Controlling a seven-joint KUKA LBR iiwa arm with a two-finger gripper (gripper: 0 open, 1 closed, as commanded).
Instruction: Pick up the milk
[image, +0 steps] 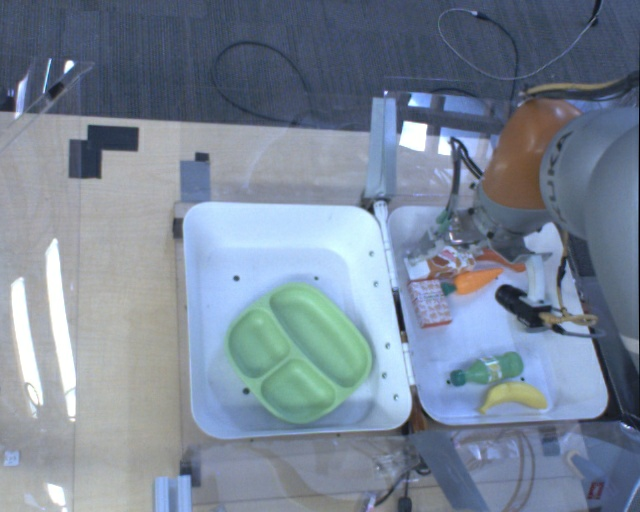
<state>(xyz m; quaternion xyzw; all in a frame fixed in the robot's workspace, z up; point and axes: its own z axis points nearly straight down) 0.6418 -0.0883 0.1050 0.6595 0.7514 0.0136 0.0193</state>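
The milk (431, 302), a small red-and-white carton, lies flat near the left wall of the right bin (590, 400). My gripper (453, 240) hangs over the far left part of that bin, a short way beyond the carton and apart from it. Directly under the gripper lies a small red-and-white item (446, 265), partly hidden by it. Whether the gripper touches that item I cannot tell.
An orange carrot (480, 281) lies just right of the milk. A green bottle (487, 370) and a yellow banana (514, 398) lie near the right bin's front edge. The left bin (210, 300) holds a green divided plate (299, 351).
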